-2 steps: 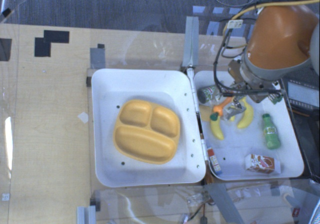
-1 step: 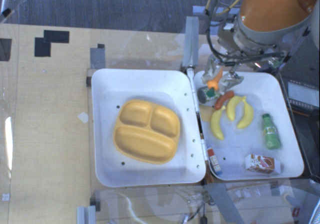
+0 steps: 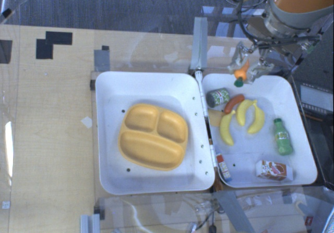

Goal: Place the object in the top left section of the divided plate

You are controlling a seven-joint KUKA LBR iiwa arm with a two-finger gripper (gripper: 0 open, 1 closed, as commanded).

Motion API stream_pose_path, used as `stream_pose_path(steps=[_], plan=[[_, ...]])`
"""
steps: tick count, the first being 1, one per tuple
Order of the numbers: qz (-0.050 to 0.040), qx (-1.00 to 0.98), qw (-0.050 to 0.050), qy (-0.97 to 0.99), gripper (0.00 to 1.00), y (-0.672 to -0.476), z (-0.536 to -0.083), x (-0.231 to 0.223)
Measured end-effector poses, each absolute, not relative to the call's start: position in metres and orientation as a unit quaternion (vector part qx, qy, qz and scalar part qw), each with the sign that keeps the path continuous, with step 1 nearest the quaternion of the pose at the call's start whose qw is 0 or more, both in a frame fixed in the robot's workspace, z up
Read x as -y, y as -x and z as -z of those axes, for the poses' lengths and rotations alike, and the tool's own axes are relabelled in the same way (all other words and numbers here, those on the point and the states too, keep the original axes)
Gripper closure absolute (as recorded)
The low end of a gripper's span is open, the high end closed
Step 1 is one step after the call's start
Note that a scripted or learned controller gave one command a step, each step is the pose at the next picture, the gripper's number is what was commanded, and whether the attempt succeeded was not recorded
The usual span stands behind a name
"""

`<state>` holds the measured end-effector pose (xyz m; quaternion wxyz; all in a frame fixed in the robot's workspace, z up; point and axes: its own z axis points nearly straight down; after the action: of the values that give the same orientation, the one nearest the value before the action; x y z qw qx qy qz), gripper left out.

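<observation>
Jaws (image 3: pixel 249 66) above the right bin's (image 3: pixel 297 96) far rim grip a small orange carrot (image 3: pixel 240 75), green tip down. Below it you see a can (image 3: pixel 217 97), sausage (image 3: pixel 234 103), bananas (image 3: pixel 241 120), green bottle (image 3: pixel 282 136) and carton (image 3: pixel 273 170). Your yellow divided plate (image 3: pixel 153 136) sits in the left bin (image 3: pixel 109 122), well apart on the tabletop (image 3: pixel 47 138).
</observation>
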<state>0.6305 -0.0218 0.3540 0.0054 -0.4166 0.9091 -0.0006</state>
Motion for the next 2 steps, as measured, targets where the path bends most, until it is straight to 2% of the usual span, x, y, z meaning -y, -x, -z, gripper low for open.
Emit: stream_pose_path(steps=[1,2], plan=[[-0.0006,-0.864,0.003,0.504,1.00,-0.636,-0.275,-0.016],[-0.0006,-0.820,0.002,0.573,1.00,-0.558,-0.183,0.040]])
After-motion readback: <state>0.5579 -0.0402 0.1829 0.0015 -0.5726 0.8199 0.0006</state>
